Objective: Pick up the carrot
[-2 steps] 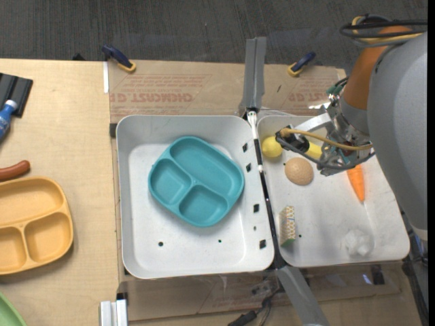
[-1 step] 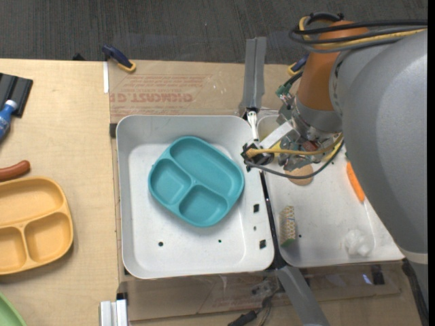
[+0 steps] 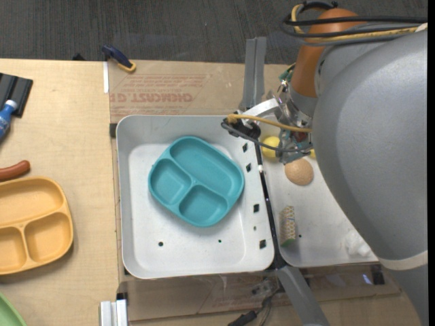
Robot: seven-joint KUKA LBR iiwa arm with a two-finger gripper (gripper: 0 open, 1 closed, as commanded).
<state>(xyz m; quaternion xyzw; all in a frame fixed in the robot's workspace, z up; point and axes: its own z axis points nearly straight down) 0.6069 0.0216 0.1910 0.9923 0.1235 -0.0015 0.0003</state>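
Hovering low over the right bin, the gripper sits beside a yellow item and a tan egg-shaped object.
Whether it grips anything, I cannot tell. No carrot is identifiable; the arm hides much of that bin. At nine o'clock lies a teal divided plate. Likely still searching: next, locate the carrot before descending.

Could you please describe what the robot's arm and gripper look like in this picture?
The arm is bulky, rounded and smooth grey, with an orange band above the wrist. Black and yellow cables loop over its top. The gripper is a small dark metal assembly with thin wires.
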